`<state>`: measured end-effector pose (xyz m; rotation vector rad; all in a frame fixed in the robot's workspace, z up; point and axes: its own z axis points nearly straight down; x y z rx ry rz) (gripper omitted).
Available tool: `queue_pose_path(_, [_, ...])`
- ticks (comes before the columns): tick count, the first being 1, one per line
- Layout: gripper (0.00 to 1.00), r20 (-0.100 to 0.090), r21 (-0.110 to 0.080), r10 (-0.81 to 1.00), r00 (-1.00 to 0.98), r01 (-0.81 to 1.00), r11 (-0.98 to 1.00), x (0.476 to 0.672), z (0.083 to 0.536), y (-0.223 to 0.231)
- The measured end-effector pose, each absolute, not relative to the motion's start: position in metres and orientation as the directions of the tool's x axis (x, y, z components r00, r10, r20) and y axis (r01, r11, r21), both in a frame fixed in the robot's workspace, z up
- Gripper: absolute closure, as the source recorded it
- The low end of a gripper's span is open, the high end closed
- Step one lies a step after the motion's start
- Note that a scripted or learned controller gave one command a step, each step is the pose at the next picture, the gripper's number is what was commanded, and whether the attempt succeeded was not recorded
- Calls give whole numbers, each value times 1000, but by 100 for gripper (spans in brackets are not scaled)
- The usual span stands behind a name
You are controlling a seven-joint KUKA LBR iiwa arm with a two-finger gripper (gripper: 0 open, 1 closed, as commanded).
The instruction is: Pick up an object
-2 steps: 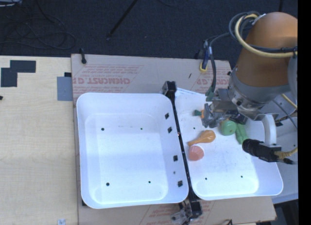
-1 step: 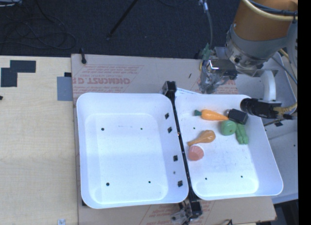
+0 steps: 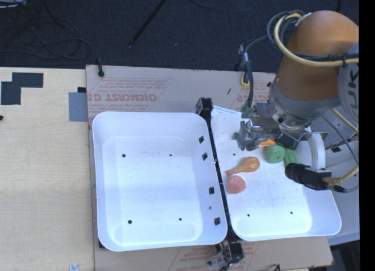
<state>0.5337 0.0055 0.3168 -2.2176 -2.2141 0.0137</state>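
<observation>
Your grey metal two-finger tool [image 3: 251,137], whose grip state I cannot tell, sits low in the right white plastic bin [image 3: 293,220]; approach step judged: orange pear-shaped toy [image 3: 245,166] lies just below it, ungrasped.

Bright, even overhead lighting. The white bins [image 3: 152,182] are nearly overexposed, with faint grey shading along their inner walls. The arm [image 3: 316,59] casts a soft shadow beneath itself. The dark floor [image 3: 117,18] stays underexposed; focus is slightly soft throughout.
</observation>
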Motion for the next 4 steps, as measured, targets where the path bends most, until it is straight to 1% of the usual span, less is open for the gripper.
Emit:
queue_pose_path(1, [100, 3, 16, 1000, -7, 1000, 7, 559, 478, 72])
queue_pose_path(2, [100, -2, -13, 1000, -5, 1000, 5, 570, 371, 124])
queue_pose_path(3, [100, -1, 0, 1000, -2, 1000, 2, 612, 394, 152])
queue_pose_path(4, [100, -2, -12, 1000, 4, 1000, -4, 539, 340, 132])
